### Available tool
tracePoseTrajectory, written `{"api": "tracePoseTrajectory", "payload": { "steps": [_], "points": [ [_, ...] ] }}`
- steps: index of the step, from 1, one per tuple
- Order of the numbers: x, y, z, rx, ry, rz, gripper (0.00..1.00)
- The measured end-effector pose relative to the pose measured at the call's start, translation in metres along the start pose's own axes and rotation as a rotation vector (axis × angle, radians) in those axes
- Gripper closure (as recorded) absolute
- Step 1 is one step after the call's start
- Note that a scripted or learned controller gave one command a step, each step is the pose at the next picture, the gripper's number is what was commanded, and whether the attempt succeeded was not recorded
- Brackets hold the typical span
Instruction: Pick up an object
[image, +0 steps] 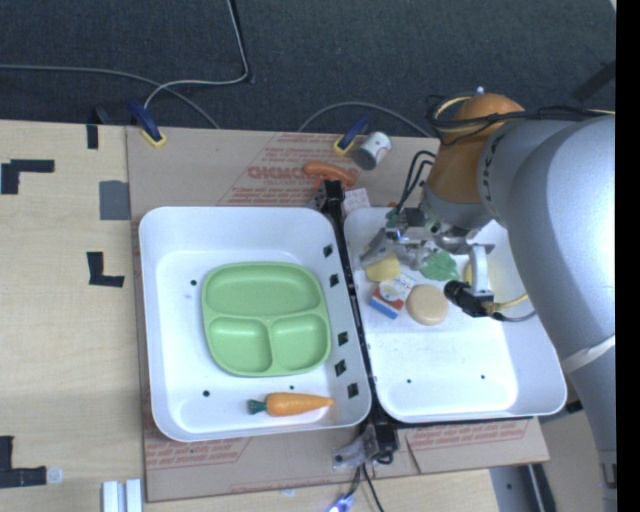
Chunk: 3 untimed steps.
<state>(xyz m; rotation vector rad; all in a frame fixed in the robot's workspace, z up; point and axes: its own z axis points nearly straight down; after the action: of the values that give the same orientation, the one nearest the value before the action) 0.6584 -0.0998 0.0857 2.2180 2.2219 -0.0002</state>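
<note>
Inventory, taken with the green divided plate (266, 317) as landmark.

- Left bin (165, 250): holds the green divided plate near its centre. A toy carrot (290, 404) lies just below the plate, near the bin's front wall, orange with a small green top pointing left.
- Right bin (470, 385): right of the plate, across the divider. Its far half carries a cluster of small items — a yellow block (382, 270), a red-white-blue packet (390, 296), a round tan piece like a biscuit or bun (428, 305) and a green piece (438, 266). These sit close together, some touching.
- Gripper (400, 238): up and to the right of the plate, low over the cluster in the right bin, just above the yellow block. Its fingers are lost among metal parts and cables, so I cannot tell whether they are spread or pressed together. Nothing is visibly pinched.
- Arm (560, 220): grey, with the orange band behind the gripper, entering from the far side of the right bin from the plate.
- Tabletop (60, 300): beyond the bins, above the plate, an orange-red sausage-shaped toy (328, 171) and a small grey cylinder (372, 149) lie on the cardboard sheet.

Status of task — judged as the approach or grasp stage. Every candidate item rests on a bin floor; none is lifted. Left to do: secure one item from the cluster and raise it clear.
</note>
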Motion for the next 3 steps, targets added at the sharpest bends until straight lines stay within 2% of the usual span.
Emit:
{"api": "tracePoseTrajectory", "payload": {
  "steps": [1,2,3],
  "points": [
    [-0.006,-0.013,0.0,-0.001,-0.001,0.0,0.0],
    [0.007,0.01,0.0,0.0,0.001,0.0,0.0],
    [0.004,0.002,0.0,0.0,0.0,0.0,0.0]
  ]
}}
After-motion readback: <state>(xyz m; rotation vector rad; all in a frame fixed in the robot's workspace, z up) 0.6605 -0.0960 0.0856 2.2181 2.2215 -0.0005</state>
